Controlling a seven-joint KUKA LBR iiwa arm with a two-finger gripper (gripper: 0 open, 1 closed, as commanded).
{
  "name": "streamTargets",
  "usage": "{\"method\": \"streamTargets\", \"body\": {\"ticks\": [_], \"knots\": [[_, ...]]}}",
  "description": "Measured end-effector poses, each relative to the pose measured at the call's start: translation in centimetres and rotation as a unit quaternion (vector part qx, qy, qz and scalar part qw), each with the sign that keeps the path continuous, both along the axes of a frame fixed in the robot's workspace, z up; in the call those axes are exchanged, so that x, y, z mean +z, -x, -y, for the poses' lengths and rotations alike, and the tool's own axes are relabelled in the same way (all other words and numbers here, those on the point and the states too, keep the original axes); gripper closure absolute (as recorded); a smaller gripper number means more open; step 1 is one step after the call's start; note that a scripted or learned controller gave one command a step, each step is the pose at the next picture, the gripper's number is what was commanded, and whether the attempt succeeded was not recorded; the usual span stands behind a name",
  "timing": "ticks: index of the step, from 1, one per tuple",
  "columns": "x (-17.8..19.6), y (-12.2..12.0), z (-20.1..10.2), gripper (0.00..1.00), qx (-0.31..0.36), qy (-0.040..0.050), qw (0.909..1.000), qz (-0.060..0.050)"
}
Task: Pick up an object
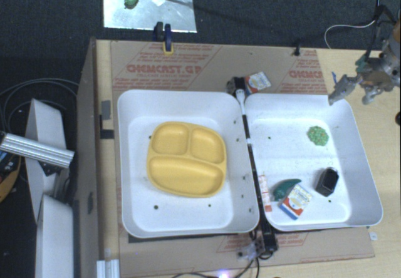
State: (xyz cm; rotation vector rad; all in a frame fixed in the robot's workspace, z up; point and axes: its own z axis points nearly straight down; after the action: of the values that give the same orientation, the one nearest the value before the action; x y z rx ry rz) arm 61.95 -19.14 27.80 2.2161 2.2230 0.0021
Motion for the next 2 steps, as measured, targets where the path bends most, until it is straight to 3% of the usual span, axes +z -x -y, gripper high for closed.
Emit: {"method": "streamTargets", "body": {"ticks": [1,2], "knots": [[-8.9,-2.0,1.5,0.0,-0.001,-0.0007,1.0,-0.002],[-18.0,-2.1,1.4,0.0,-0.001,-0.0008,1.0,-0.002]]}}
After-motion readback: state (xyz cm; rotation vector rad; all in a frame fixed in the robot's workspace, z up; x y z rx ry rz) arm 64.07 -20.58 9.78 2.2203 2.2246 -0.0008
